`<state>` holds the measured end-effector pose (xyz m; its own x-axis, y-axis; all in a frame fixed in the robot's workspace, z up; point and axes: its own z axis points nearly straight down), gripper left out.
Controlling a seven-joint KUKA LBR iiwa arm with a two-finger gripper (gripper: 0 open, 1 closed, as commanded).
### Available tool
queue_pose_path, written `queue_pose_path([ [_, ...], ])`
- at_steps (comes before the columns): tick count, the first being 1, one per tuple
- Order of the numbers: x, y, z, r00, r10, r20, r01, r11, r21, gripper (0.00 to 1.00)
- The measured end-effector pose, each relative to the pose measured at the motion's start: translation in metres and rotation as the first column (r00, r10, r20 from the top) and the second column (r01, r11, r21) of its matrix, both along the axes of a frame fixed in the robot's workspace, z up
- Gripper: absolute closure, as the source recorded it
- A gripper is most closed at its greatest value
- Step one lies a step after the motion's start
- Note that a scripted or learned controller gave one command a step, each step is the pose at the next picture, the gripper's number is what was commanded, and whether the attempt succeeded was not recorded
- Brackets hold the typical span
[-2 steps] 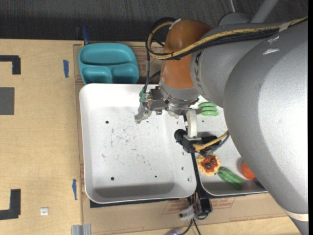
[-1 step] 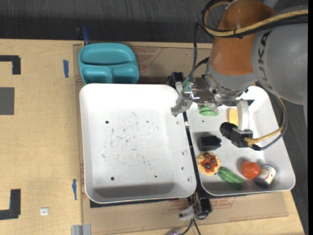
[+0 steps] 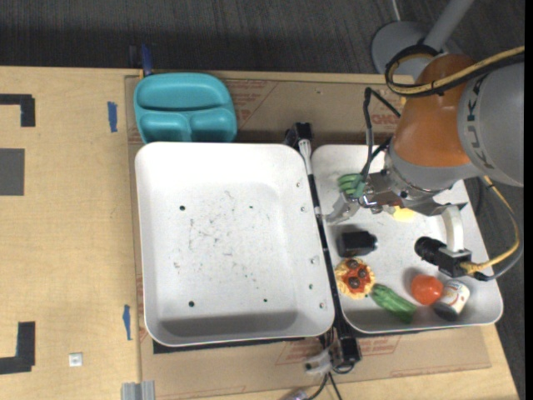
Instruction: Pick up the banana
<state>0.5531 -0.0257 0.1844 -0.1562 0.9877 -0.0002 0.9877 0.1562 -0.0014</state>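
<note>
Yellow is the colour to watch, and only a sliver of it peeks out. The small yellow banana (image 3: 404, 215) lies in the right-hand shallow white bin (image 3: 487, 311), near its middle, tucked mostly under the grey-and-orange arm (image 3: 433, 140). That overhang is why so little of the fruit shows.

The claw (image 3: 354, 197) hangs low over the bin's upper left part, just beside a green leafy toy (image 3: 353, 182). It is to the left of the banana, not over it. Whether the claw is spread or pressed together, I cannot tell from up here. Nothing yellow sits in it, so I judge the pick as not yet made.

Below the claw lies a black rectangular block (image 3: 356, 242), then a round toy pizza with red and dark toppings (image 3: 356, 277). A green toy cucumber (image 3: 393, 300) lies at a slant, with a red toy tomato (image 3: 426, 288) and a small white-and-dark can (image 3: 454, 298) towards the lower right corner.

Crowded company, and that is the risk: with the green toy so close to the claw, a grab here would likely catch the wrong thing. As I read it, the claw needs to shift right towards the yellow before coming down.

The left-hand shallow white bin (image 3: 166, 223) sits alongside, and a teal divided plastic tray (image 3: 185, 107) rests on the brown tabletop (image 3: 67, 223) behind it.
</note>
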Motion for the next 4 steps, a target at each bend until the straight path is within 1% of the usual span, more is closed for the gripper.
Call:
queue_pose_path([
  [1, 0.019, -0.054, 0.023, 0.987, 0.163, 0.005, -0.163, 0.987, -0.002, 0.00],
  [2, -0.017, 0.037, 0.000, 0.951, 0.308, 0.000, -0.308, 0.951, 0.002, 0.00],
  [3, -0.033, 0.086, -0.060, 0.919, 0.393, 0.014, -0.393, 0.919, -0.009, 0.00],
  [4, -0.062, 0.134, -0.073, 0.911, 0.411, 0.004, -0.411, 0.911, 0.000, 0.00],
])
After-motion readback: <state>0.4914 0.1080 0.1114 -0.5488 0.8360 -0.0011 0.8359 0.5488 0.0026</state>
